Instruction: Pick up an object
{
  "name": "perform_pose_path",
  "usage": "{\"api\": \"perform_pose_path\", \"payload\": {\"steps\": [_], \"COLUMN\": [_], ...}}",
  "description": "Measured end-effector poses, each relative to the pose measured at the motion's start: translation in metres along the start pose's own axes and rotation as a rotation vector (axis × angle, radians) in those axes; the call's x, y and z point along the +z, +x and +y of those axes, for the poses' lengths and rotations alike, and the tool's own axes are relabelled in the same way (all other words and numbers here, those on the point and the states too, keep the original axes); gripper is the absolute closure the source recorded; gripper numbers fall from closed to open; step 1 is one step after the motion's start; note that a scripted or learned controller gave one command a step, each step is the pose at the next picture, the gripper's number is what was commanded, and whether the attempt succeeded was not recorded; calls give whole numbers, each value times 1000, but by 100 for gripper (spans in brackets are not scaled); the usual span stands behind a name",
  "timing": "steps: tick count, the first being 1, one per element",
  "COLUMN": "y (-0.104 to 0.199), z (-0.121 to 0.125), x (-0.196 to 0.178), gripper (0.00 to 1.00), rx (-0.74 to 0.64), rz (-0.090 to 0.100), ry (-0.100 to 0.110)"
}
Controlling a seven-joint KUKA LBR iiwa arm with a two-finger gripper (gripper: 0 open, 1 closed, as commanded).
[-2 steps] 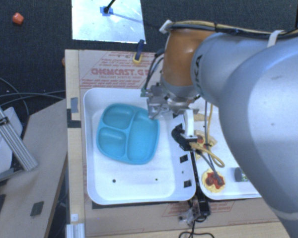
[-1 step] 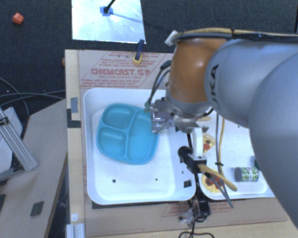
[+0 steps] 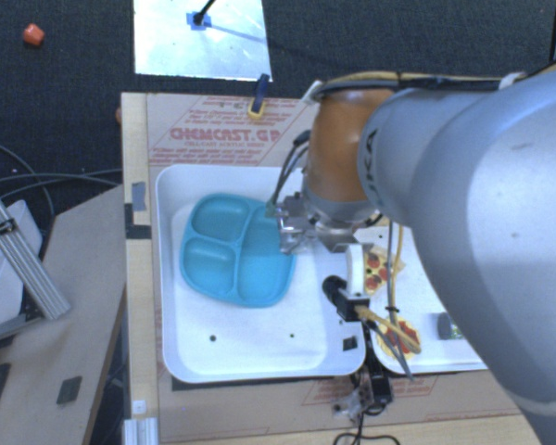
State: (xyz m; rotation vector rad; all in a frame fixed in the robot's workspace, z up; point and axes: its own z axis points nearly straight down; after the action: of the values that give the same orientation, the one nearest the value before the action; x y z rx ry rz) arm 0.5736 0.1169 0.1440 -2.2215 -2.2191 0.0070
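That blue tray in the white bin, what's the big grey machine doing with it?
A grey robot arm reaches in from the right, and its end effector sits at the right edge of the blue divided tray, which lies in the left white bin. Whether it has a grip cannot be told from here. The right bin holds a few small colourful items.

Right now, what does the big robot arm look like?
The arm is fat, round and smooth grey. Above its wrist sits an orange band. Below that comes a silvery metal block, where the tool is fixed. Thin dark cables curve down beside the orange band.
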Motion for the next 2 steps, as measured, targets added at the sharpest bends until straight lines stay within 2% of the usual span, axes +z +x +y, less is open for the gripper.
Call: {"api": "perform_pose_path", "payload": {"steps": [1,2], "y": [15,16], "z": [-52,33], "x": [-79,2], "gripper": [100,100], "rx": [-6,-5], "rz": [5,2], "ry": [-7,-9]}}
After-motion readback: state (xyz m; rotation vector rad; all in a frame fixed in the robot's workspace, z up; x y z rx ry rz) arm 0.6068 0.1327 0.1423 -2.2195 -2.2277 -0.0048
